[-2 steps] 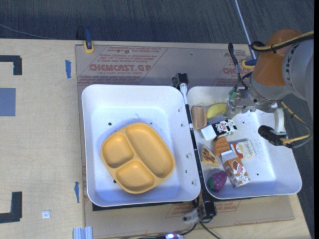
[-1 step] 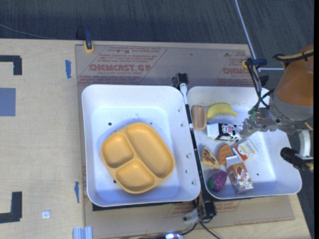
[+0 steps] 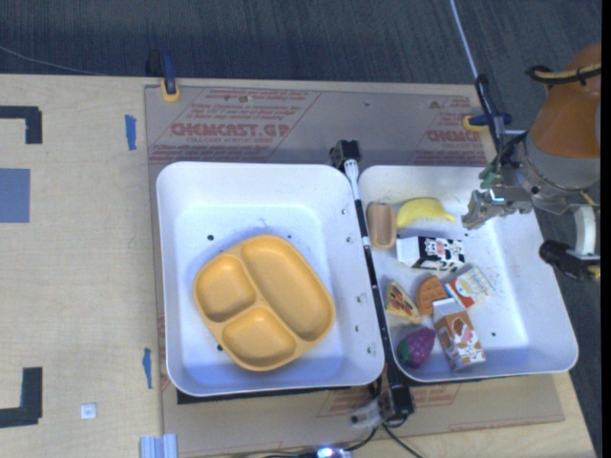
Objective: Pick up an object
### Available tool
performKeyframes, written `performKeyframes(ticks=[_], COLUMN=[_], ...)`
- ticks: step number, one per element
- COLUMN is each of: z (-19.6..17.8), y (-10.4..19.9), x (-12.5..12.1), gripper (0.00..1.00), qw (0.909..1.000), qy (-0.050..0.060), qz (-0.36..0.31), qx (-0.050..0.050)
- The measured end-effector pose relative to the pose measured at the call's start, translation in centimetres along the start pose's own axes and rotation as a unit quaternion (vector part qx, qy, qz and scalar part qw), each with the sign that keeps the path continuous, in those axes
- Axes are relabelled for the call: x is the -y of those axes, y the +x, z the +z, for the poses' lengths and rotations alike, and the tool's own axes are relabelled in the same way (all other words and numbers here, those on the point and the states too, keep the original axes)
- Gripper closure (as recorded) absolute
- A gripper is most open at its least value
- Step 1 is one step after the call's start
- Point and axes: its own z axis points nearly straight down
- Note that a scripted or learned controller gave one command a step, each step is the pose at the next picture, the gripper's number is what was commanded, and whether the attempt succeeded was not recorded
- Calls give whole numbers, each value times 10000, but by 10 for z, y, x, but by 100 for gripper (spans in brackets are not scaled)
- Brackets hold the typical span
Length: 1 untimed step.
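**Hovering at the right bin's far edge, banana just beside me**

My two-finger gripper hangs over the far right part of the shallow white right-hand bin, at the end of my grey arm with its orange band. From this slanted view I cannot tell whether I am spread or clenched, and I see nothing caught in me.

The nearest thing is the curved yellow plastic banana, just beside me toward the left bin. Its long axis runs roughly across the bin, one tip pointing back my way. I judge it the easiest target: a short sideways shift, then a descent, closing across its narrow width and not along its length.

Beyond it stands a tan cylindrical piece against the bin's left wall. Nearer the camera lie a small black-and-white patterned carton, a round orange-brown toy food, a small white and orange packet, a red-brown printed box and a purple and green toy vegetable, packed close together.

Well apart, the left white bin holds a yellow three-compartment plate.
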Motion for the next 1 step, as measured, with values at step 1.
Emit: performKeyframes(ticks=[1], z=[-19], y=[-4], x=[-27], gripper=[100], qw=[10000], qy=[-8], qz=[-3], qx=[4])
